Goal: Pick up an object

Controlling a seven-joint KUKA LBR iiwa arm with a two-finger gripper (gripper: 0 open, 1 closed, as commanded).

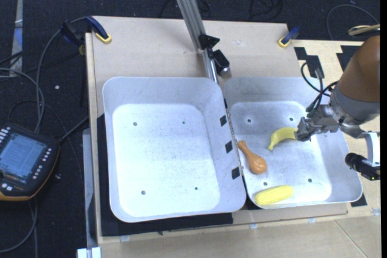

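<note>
On the pale wooden tabletop (157, 39) two shallow white bins lie side by side, and their inner edges touch along the middle. The left bin (121, 99) is the bigger one in the view, and its floor shows only small dark dots. The right bin (338, 190) holds three small things. From the right side the grey arm (363, 87) reaches over this bin; its orange band shows at the edge of the view, above the grey wrist. A slanted metal pole (187, 3) crosses the back of the tabletop and ends near the place where the two bins meet. On the dark floor to the left a handheld control pad (21, 160) with a lit screen rests among cables.

The hand (300, 132) is low over the right bin, near its middle and a little toward the back. It is just beside the right end of a yellow banana (279, 138), which lies curved on the bin floor. The hand seems to touch this end, but I cannot tell if its grip is released or clenched, and I cannot tell if the banana is between them. An orange gourd-shaped toy (254, 160) with a thin neck lies near the inner wall of the right bin, left of and below the banana. A yellow corn cob (274, 194) lies near the front wall of the same bin, well apart from the hand.
</note>
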